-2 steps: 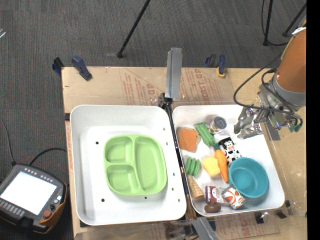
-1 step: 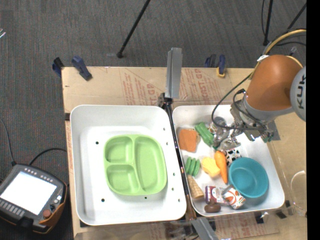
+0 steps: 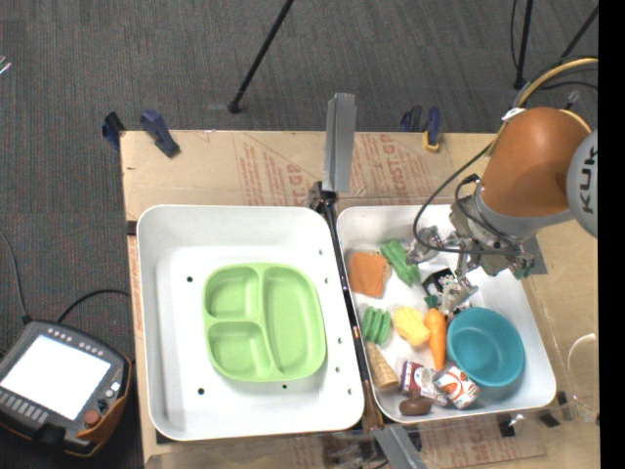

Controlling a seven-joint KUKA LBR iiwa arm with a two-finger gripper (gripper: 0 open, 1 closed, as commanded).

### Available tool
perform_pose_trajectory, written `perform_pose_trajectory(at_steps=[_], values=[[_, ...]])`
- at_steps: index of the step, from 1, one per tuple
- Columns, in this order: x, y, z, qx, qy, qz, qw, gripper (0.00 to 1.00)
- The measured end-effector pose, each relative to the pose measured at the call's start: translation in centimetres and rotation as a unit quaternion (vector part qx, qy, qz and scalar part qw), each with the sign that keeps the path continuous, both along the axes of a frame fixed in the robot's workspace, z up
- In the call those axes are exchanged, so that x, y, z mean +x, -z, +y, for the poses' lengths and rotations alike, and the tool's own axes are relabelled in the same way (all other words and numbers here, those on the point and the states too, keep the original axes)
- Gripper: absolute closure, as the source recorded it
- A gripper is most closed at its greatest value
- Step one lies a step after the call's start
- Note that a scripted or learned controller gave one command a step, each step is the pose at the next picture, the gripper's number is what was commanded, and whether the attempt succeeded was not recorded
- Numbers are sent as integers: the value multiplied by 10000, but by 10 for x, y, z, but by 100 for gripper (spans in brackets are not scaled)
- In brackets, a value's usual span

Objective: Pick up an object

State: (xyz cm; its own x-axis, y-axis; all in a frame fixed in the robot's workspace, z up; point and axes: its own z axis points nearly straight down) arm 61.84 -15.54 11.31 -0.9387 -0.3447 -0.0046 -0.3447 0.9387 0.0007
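The table (image 3: 234, 169) carries two shallow white bins side by side, and the split between them looks deliberate: the left bin (image 3: 166, 252) holds just a green divided plate (image 3: 264, 320) lying flat near its middle, while the right bin (image 3: 542, 360) gathers all the small things a grasp might go for. That crowding makes sense for a pick-up task, since the arm (image 3: 532, 164) reaches in from the right and finds every candidate under it in one place. Along the right bin's left side lie an orange-brown wedge-like piece (image 3: 368, 273), a green leafy toy (image 3: 398, 259) just beside it, a green pod-like piece (image 3: 376, 324), a yellow piece (image 3: 410, 326) and an upright-lying carrot (image 3: 437, 337) touching the rim of a teal bowl (image 3: 485, 347). Toward the near edge sit a tan cone (image 3: 382, 366), a small red-and-white package (image 3: 453, 386) and a dark brown lump (image 3: 415, 407). The claw (image 3: 457, 283) hangs below the orange band over the middle of this bin, above a small black-and-white object (image 3: 437, 280) between the leafy toy and the bowl, which I judge to be its likely target. Cables and the wrist body clutter the view there, so I cannot tell whether it is released or clenched, and nothing can be seen gripped in it. The pick looks not yet done, and the close neighbours leave little room for a clean descent.
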Motion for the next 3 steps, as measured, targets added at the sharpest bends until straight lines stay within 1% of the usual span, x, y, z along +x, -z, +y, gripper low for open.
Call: perform_pose_trajectory(at_steps=[1,2,3], values=[[-96,17,61,-43,-966,-95,9953,0],[-40,18,68,-59,-697,-66,9975,0],[-85,18,66,-41,-231,-88,9997,0]])
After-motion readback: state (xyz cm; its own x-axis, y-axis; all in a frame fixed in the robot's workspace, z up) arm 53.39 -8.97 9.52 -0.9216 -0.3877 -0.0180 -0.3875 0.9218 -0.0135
